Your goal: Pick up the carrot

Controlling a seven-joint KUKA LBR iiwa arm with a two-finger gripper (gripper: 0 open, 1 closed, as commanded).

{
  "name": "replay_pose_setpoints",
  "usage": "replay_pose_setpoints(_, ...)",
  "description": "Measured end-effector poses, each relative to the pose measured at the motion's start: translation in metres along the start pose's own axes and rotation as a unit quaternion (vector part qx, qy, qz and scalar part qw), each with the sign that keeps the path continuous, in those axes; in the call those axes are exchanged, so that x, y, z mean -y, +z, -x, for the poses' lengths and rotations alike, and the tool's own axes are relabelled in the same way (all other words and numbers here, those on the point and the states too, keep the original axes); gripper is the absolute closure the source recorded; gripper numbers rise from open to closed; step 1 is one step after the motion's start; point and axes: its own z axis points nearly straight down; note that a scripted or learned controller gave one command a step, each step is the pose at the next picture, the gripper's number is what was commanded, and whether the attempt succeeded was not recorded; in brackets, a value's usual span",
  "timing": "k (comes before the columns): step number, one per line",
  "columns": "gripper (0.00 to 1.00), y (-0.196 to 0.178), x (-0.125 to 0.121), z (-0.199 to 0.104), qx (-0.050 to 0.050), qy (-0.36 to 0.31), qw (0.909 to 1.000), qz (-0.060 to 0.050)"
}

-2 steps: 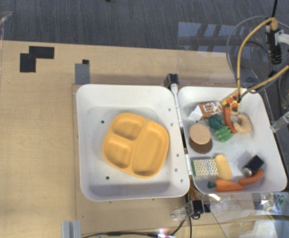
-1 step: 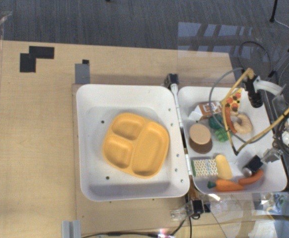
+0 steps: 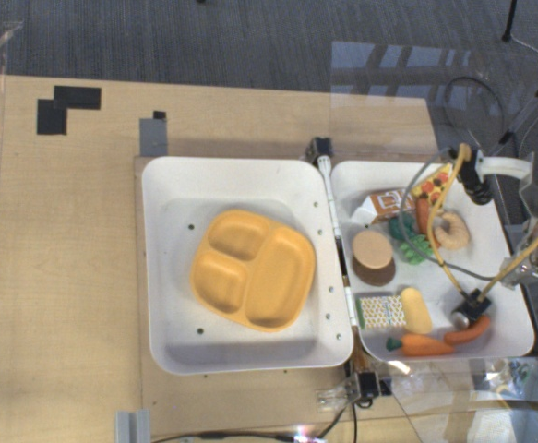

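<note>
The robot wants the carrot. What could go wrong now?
The orange carrot with a green tip lies along the near wall of the right white bin, so the fingers might hit that wall. A reddish sausage-shaped toy seems to touch its thick end and looks similar, so it could get grabbed instead. A pale yellow oval toy sits close beside the carrot and might get bumped.
</note>
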Motion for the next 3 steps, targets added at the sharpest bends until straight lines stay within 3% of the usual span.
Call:
replay_pose_setpoints(1, 1.00, -0.012, 0.003, -0.001, -0.002, -0.003, 1.0000, -0.003)
replay_pose_setpoints(2, 1.00, 0.012, 0.055, 0.004, 0.002, -0.091, 0.9958, -0.001)
replay_pose_setpoints(3, 0.00, 0.012, 0.054, 0.004, 0.002, -0.091, 0.9959, -0.001)
